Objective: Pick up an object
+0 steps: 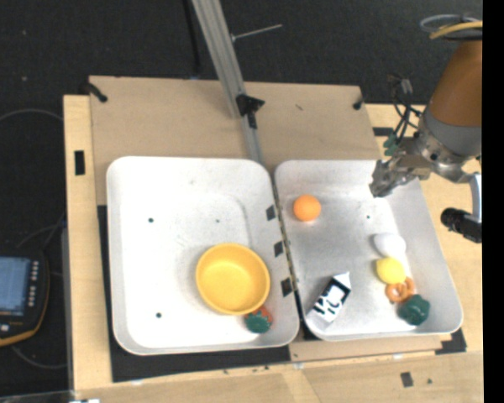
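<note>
The right bin [344,183] holds an orange ball [307,208], a white egg-shaped object [390,244], a yellow ball [390,269], a small orange toy [398,290], a dark green object [415,311] and a black-and-white carton [331,297]. My gripper [385,180] hangs over the right bin's upper right corner, well right of the orange ball and above the white object. Nothing shows between its fingers. In the left bin [151,191] lie a yellow bowl [232,278] and a small green and red object [258,321].
A grey metal pole [223,53] slants from the top of the view down to the seam between the bins. A handheld controller [10,296] lies off the bench at the left. The tan bench board [176,116] surrounds both bins.
</note>
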You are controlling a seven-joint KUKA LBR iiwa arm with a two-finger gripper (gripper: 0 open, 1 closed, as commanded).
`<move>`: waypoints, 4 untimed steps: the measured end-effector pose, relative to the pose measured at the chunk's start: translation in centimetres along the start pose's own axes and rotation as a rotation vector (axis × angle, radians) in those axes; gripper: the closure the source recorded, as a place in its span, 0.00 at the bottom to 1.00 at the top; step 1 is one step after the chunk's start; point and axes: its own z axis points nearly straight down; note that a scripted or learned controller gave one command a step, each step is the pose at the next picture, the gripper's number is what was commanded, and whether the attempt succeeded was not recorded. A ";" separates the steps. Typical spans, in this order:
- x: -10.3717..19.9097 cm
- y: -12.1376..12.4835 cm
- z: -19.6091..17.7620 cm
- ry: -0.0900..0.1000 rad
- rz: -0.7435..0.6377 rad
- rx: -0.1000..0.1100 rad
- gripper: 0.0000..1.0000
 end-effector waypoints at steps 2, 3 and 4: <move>11.0 -2.1 0.2 0.003 -0.004 0.003 1.00; 16.2 -1.5 -0.3 0.002 -0.005 0.002 1.00; 20.9 -1.5 -0.3 0.002 -0.004 0.003 1.00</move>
